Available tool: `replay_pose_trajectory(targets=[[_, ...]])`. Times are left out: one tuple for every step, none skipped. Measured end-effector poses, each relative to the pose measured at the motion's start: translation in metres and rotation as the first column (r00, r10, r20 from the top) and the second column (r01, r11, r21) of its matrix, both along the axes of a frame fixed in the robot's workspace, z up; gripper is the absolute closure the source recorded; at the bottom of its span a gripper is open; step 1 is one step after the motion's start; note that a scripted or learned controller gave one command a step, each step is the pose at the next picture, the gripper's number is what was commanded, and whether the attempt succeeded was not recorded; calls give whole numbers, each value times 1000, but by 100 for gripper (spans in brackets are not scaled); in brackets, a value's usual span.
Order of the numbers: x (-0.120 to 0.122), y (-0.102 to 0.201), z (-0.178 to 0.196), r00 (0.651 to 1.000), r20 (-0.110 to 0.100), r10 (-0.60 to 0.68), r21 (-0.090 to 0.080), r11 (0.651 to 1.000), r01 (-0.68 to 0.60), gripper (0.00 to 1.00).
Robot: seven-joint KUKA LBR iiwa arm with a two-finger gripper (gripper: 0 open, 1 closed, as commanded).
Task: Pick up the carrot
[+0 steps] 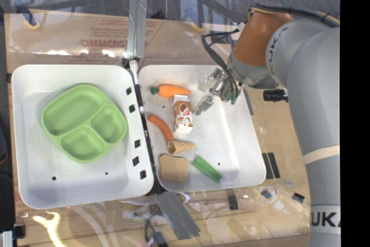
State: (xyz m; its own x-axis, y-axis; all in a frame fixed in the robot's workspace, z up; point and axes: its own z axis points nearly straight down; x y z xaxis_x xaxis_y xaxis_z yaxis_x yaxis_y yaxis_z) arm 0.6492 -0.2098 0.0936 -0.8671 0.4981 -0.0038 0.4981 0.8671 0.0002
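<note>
Over the right bin (243, 142), the gripper (211, 95) hangs near the carrot (171, 90), whether spread or closed I cannot tell.

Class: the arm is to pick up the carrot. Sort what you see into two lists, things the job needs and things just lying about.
Needed for the job:
carrot
gripper

Just lying about:
carton
sausage
cone
bread
green stick
green plate
</note>
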Motion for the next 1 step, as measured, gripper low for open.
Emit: replay_pose_trajectory(targets=[[-2, 0, 0, 848, -1, -529, 2, 848, 529, 0]])
